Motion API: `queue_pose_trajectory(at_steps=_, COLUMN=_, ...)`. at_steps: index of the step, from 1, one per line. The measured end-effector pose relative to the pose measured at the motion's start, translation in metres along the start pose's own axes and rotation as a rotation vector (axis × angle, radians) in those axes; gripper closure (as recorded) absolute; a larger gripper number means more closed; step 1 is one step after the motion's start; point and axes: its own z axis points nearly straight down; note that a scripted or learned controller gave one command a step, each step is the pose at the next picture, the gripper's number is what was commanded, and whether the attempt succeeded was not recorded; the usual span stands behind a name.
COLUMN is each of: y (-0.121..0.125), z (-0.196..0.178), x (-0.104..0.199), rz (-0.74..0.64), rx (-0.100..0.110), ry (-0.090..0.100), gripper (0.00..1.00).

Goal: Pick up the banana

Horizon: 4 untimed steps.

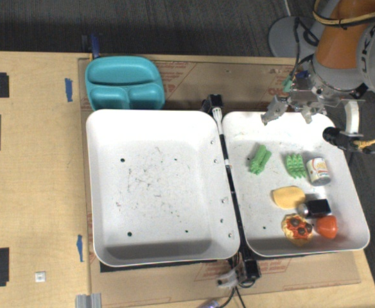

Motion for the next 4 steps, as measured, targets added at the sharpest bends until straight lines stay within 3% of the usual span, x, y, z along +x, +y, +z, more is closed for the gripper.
queue_pose_trajectory(at_steps=1, y=-0.044, z=0.108, x=0.017, rz=0.15, rx=-0.001, ry=-0.001, gripper=0.0)
queue_pose_trajectory(at_steps=2, y=-0.022, z=0.028, x=-0.055, rz=0.289, rx=-0.004, ry=-0.002, gripper=0.0)
queue_pose_trajectory(at_steps=3, y=-0.081, z=0.11, x=-0.008, rz=0.253, rx=-0.001, ry=0.0, gripper=0.0)
queue_pose_trajectory(at_steps=4, y=-0.119, z=0.011, x=0.058, rz=0.309, rx=-0.001, ry=0.0, gripper=0.0)
